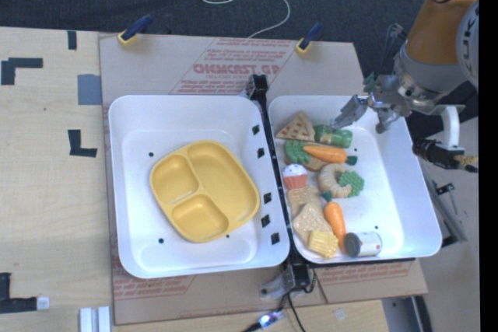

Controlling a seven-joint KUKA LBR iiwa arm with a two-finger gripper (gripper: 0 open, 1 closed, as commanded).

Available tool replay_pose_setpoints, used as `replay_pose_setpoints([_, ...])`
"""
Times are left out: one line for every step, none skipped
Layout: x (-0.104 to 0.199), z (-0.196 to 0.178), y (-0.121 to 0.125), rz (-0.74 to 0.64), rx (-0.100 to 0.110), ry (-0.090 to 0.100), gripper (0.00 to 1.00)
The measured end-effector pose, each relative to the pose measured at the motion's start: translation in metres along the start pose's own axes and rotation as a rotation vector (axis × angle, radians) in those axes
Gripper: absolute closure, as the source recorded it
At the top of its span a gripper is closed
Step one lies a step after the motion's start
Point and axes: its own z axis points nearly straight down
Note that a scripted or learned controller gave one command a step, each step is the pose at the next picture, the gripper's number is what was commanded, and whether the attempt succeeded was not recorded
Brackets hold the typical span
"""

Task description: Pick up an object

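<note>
Two white bins, arm over the right one

The left bin (124, 190) holds a yellow divided plate (204, 189). The right bin (405, 190) carries a heap of toy food (crowded toward its left wall): a carrot (324, 153) near the top, a smaller carrot (334, 218) lower down, a small can (362, 244) at the bottom. The gripper (366, 114) hangs above the bin's upper end with fingers spread, nothing between them.
</note>
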Motion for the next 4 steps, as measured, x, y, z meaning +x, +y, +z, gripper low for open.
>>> replay_pose_setpoints([0.000,-0.007,0.002,-0.003,-0.012,-0.002,0.00])
replay_pose_setpoints([0.000,0.037,-0.001,-0.003,-0.009,-0.002,0.00])
replay_pose_setpoints([-0.001,0.101,0.001,-0.003,-0.007,-0.002,0.00])
replay_pose_setpoints([-0.003,0.146,0.004,-0.003,-0.020,-0.009,0.00])
